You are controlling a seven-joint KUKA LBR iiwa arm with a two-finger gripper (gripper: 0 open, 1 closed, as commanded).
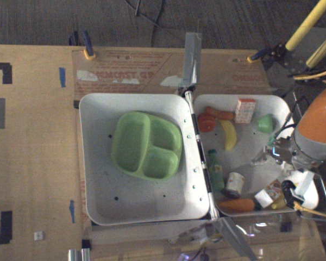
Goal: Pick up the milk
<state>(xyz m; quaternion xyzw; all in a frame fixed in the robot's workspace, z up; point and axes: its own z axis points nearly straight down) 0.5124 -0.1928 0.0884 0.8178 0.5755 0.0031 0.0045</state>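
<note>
The milk (245,110) is a small white carton with a red top, standing at the far edge of the right bin (244,156). My gripper (267,155) hangs over the right side of that bin, near its right wall, below and to the right of the milk and well apart from it. Nothing shows in its grasp. The arm's orange band (318,123) is at the view's right edge.
Around the milk lie a red sausage-like piece (221,113), a tomato (206,123), a banana (229,135) and a green item (265,124). Nearer the front are a green bottle (213,170), a can (234,184) and a carrot (236,204). The left bin (98,189) holds a green divided plate (146,144).
</note>
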